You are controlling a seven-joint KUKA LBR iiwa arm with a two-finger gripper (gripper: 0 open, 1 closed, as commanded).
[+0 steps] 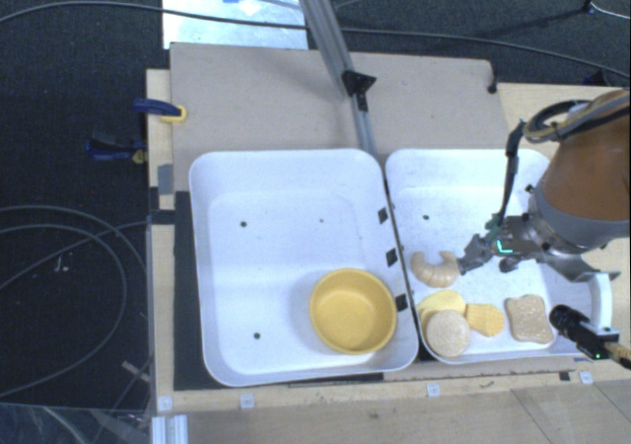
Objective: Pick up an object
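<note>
In the right bin, the gripper, closure unclear, sits beside the croissant; cookies lie below.

Smooth matt white bins, glossy yellow bowl, matt cardboard backing.

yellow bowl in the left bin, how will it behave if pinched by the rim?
The yellow bowl looks like thin moulded plastic, so probably light and stiff. It sits upright against the left bin's near right corner; a one-sided rim pinch would likely tilt it. Its smooth, glossy-looking wall may slip.
</note>
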